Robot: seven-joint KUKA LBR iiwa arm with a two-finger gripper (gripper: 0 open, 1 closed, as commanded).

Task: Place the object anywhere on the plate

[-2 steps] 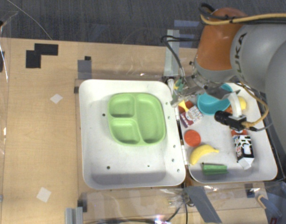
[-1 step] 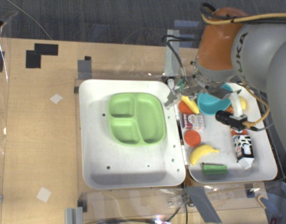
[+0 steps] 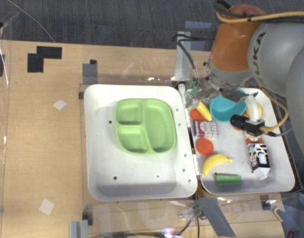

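Observation:
A light green plate with three compartments lies in the left white bin, with nothing on it. My gripper hangs over the far left corner of the right bin, close to the wall between the bins. Just beside it lie a yellow and orange toy and a teal cup. Nothing can be made out between the fingers.
The right bin also holds a pink-and-white packet, a red disc, a yellow banana, a green block, a cow-print carton and a white-yellow item. The arm covers the bin's far right.

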